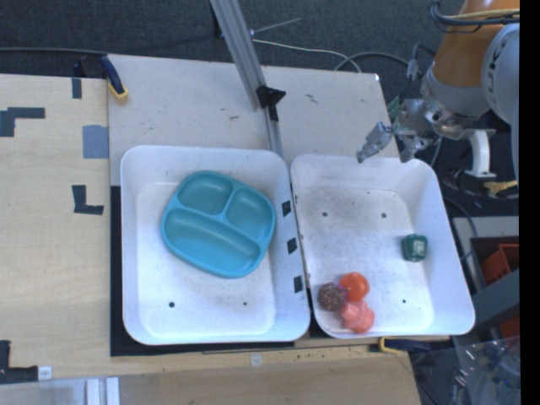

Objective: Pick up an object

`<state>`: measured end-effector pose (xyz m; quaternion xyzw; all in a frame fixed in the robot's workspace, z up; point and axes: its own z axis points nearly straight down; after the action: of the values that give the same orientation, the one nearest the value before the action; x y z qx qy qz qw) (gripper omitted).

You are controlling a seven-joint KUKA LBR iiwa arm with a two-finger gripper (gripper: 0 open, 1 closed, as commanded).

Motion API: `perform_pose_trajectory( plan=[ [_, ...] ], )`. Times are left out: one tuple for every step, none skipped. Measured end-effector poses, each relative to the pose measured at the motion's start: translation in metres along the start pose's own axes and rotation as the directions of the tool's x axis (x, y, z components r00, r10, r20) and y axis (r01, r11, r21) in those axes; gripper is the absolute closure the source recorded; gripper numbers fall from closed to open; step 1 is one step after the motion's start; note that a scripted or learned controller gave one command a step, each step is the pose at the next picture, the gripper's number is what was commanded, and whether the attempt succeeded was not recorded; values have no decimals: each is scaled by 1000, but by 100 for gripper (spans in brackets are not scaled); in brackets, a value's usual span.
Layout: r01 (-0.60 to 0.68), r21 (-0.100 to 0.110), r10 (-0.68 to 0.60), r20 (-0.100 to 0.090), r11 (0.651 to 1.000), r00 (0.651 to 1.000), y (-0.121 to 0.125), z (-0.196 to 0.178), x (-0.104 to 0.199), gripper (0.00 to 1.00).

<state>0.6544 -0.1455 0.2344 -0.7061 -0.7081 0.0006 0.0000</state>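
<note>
Nothing lifted yet: a small red round object (355, 286), a dark brown ball (330, 295) and a pink lump (358, 316) huddle at the right-hand shallow white bin's (447, 226) near edge, a small green block (414, 247) alone by its right wall; the pincer (385, 144) hangs over the far rim, prongs parted, carrying nothing; the left white bin (135, 226) holds a blue plastic divided plate (218, 224)

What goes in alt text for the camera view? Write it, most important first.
The arm's claw hovers over the right bin's far rim, holding nothing. That bin holds a green object, a tomato and two small items; the left bin holds a blue divided plate.
</note>
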Motion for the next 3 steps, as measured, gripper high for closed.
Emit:
perform_pose_trajectory(
  plan=[
    [0, 0, 0, 0, 1000, 1000, 0, 0, 0, 0],
    [-1, 7, 1, 0, 1000, 1000, 0, 64, -4, 0],
    [-1, 7, 1, 0, 1000, 1000, -12, 117, -1, 0]
  ],
)
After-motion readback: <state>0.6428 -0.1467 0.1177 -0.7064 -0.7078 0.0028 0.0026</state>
